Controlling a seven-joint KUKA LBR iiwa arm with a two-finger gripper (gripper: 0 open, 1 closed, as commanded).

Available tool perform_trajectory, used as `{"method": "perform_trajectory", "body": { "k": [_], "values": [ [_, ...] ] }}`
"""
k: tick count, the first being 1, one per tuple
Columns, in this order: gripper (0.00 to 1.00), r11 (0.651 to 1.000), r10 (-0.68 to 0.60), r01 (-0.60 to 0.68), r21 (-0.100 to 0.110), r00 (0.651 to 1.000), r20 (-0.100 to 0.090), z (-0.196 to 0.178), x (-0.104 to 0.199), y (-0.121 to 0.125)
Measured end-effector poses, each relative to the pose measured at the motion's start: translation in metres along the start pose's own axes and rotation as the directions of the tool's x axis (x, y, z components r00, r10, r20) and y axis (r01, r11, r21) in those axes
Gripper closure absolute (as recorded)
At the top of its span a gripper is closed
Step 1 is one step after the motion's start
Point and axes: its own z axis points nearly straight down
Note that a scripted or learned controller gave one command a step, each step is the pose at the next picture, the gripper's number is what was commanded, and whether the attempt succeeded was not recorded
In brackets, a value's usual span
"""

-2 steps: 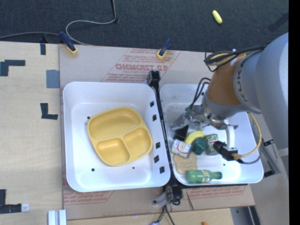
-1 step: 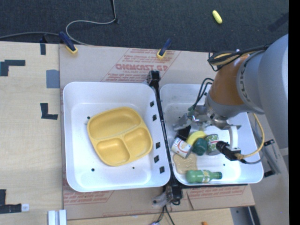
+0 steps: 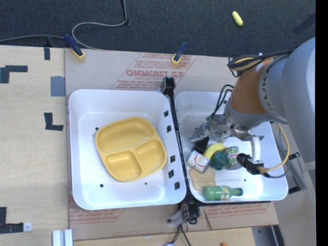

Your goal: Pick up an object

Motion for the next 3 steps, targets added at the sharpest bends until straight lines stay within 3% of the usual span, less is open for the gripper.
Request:
{"method": "perform_trajectory", "body": {
  "k": [1, 2, 3],
  "values": [
    [0.00, 1.000, 0.001, -0.001, -0.001, 1.000, 0.001, 0.000, -0.003, 0.011],
    [0.00, 1.000, 0.002, -0.002, -0.006, 1.000, 0.005, -0.001, -0.010, -0.001],
    [1.00, 1.000, 0.001, -0.001, -0.004, 1.000, 0.002, -0.010, -0.008, 0.000]
  ]
}}
